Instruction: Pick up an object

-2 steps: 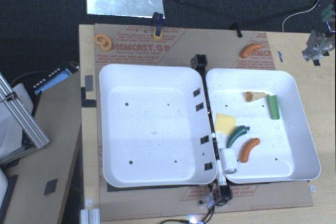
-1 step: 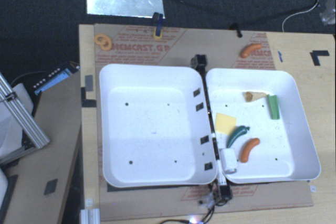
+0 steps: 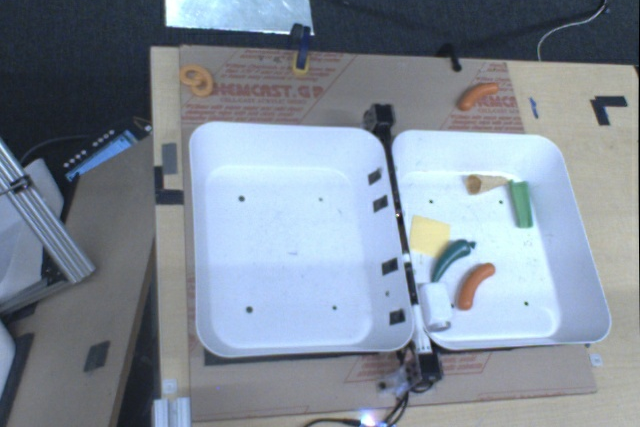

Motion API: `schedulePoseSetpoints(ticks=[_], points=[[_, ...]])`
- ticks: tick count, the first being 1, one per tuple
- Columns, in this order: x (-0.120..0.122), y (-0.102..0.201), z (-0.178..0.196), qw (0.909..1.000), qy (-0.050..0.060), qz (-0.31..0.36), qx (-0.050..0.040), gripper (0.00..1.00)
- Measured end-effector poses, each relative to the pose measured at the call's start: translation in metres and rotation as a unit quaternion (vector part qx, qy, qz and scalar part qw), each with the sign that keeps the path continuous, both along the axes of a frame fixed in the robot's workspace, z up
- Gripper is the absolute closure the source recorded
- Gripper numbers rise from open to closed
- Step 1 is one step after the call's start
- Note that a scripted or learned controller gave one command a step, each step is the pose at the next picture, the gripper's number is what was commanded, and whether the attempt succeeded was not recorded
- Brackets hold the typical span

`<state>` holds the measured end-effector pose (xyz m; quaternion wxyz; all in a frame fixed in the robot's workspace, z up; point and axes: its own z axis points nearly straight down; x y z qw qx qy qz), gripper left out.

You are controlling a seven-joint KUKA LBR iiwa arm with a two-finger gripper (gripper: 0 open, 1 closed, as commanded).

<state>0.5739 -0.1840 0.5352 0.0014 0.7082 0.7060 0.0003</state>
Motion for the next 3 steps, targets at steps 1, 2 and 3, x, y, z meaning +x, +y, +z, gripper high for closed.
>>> schedulePoseSetpoints(ticks=[1, 2, 3], points=[[-0.023, -0.024, 0.0, 1.0, 0.0, 0.001, 0.0002, 1.0], [-0.026, -0.022, 0.0, 1.0, 0.0, 0.002, 0.0001, 1.0], [-0.034, -0.02, 0.0, 1.0, 0.0, 0.003, 0.0, 1.0]])
